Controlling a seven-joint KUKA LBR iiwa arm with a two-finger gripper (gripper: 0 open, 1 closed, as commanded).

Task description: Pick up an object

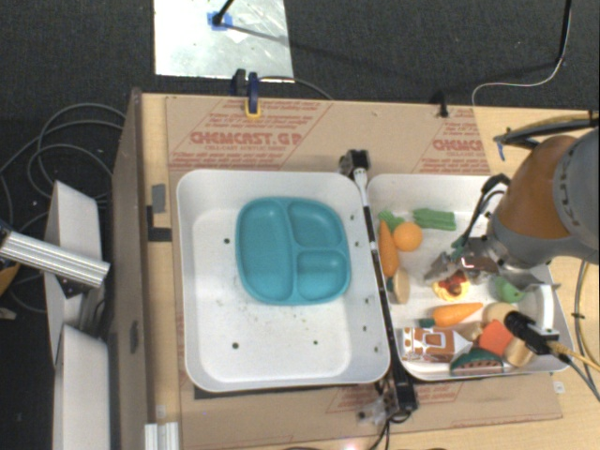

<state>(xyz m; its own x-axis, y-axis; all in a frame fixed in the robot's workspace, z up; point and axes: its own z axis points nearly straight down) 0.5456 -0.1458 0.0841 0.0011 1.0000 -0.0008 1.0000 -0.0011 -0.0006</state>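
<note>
2 bins; end effector tips hidden among toys.

Grey arm from right; gripper low, tilted leftward

Dark carpet floor — shiny metal sheet on it

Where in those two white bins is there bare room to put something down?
The left bin has bare floor all around the teal plate, widest along its near edge. The right bin is crowded with toy food, with the robot's hand among it.
</note>
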